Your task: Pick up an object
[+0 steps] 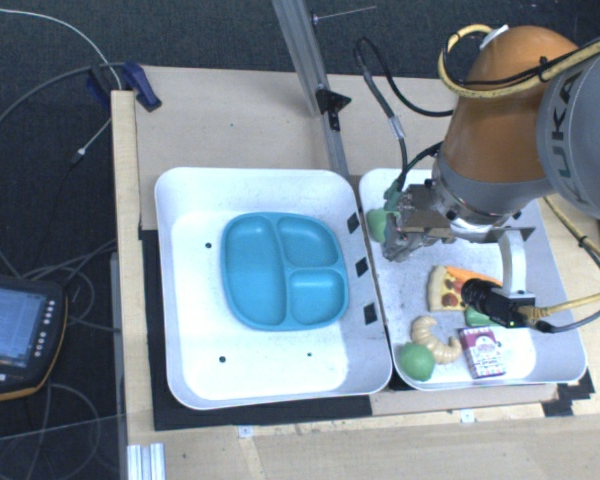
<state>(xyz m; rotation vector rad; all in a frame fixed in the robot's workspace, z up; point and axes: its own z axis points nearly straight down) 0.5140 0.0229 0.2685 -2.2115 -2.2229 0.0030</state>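
item 1: gripper [400,243], low over the right bin [552,268], close to that bin's left wall and toward its far-left corner. state: could not be told whether apart or together; nothing was seen clamped in it.
item 2: green round object [377,224], against the right bin's left wall, just beside the gripper; contact could not be told.
item 3: pizza-slice toy [445,288], mid bin, with an orange piece [467,276] at its far edge.
item 4: green ball [415,361], by the near-left corner, a beige curved piece [438,340] touching it.
item 5: maroon box [483,353], along the near edge.
item 6: blue plate [283,271] with 3 compartments, centre of the left bin [190,348].
step, as judged: approach to a grasp, with no object raised yet. the green round object was the likeliest target, being nearest.
next move, as judged: centre the gripper over that object, descend, close, then lift straight up. the bin wall beside it left little room on 1 side, so a slip or a nudge seemed possible.
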